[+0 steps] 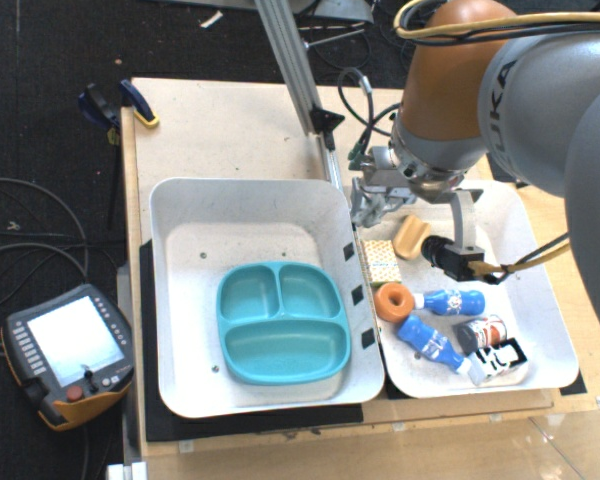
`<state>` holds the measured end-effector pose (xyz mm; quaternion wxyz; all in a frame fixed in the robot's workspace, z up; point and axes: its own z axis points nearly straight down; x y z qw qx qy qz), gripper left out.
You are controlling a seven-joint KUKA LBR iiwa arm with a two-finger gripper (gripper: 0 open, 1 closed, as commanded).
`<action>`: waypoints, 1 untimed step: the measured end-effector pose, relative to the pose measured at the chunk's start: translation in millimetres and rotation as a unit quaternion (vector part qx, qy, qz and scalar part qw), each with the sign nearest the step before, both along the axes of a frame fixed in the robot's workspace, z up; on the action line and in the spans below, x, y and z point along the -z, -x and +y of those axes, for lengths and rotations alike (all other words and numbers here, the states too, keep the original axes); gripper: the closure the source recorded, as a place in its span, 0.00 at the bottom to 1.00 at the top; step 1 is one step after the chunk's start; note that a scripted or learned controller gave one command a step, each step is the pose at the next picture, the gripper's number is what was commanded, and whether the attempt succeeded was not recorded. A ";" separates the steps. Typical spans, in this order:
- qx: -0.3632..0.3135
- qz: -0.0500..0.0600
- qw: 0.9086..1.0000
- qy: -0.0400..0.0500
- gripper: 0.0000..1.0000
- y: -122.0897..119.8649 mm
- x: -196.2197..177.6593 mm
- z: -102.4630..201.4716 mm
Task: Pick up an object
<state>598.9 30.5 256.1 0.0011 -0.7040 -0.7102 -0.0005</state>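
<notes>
A teal divided tray (pixel 280 323) lies in the left bin (pixel 180 218). In the right bin (pixel 550 308), the gripper (pixel 378 206) hangs at the far-left corner; whether it holds anything I cannot tell. Right of it a tan block (pixel 411 236) lies with its long axis slanting from near-left to far-right.

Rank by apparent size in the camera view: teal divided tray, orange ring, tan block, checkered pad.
1. Teal divided plastic tray, clearly largest.
2. Checkered square pad.
3. Orange ring and tan block: they look alike, so unranked.
</notes>
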 end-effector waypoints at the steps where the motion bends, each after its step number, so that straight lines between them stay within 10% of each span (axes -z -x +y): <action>1: 0.001 0.001 1.000 0.000 1.00 16.1 11.7 48.5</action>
